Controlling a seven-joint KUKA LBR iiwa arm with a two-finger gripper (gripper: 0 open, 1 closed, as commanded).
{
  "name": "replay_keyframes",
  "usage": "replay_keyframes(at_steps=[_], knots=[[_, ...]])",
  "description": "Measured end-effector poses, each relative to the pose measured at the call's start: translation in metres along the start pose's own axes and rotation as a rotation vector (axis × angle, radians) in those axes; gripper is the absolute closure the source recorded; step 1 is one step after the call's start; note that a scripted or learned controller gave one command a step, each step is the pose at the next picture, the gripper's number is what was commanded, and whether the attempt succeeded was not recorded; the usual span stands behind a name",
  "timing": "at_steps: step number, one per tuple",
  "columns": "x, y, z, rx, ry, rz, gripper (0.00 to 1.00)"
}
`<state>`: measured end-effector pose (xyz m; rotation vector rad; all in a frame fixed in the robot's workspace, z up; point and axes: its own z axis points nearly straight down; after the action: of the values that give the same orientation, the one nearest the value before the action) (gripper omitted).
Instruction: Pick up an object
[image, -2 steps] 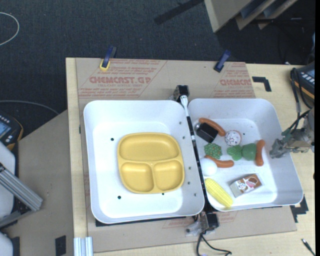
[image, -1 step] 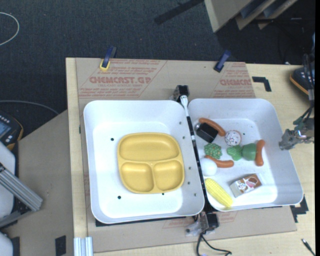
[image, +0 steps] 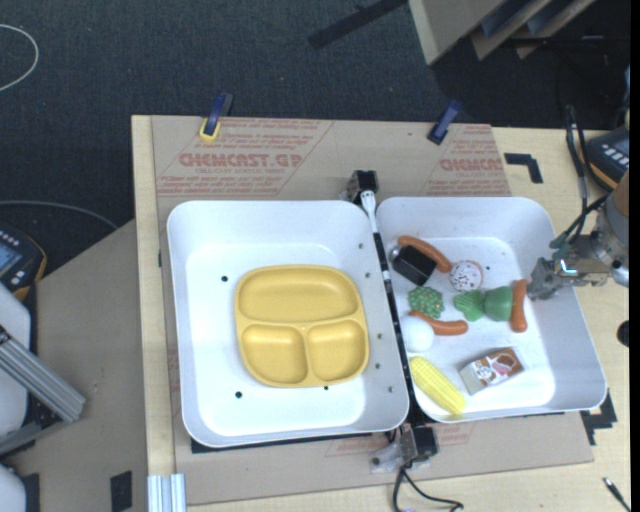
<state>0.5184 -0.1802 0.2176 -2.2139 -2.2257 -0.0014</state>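
We place this at the approach step: the tool (image: 552, 272) hovers at the right rim of the right bin (image: 575, 350), with nothing seen between its tips, and we cannot tell whether it is released or clenched. The candidates lie in that bin: a carrot (image: 519, 304) nearest the tool, a green vegetable (image: 487, 303) beside it, a corn cob (image: 437, 386) at the near edge (partly over the rim). Next we would move left over the carrot and descend. The left bin (image: 200, 300) holds a yellow divided tray (image: 300, 325). Both bins sit on a cardboard-covered table (image: 300, 160) above dark carpet (image: 150, 50).
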Motion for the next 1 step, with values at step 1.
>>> replay_keyframes(at_steps=[1], knots=[[0.063,-0.0026,-0.0059,0.001,0.001,-0.002,1.0]])
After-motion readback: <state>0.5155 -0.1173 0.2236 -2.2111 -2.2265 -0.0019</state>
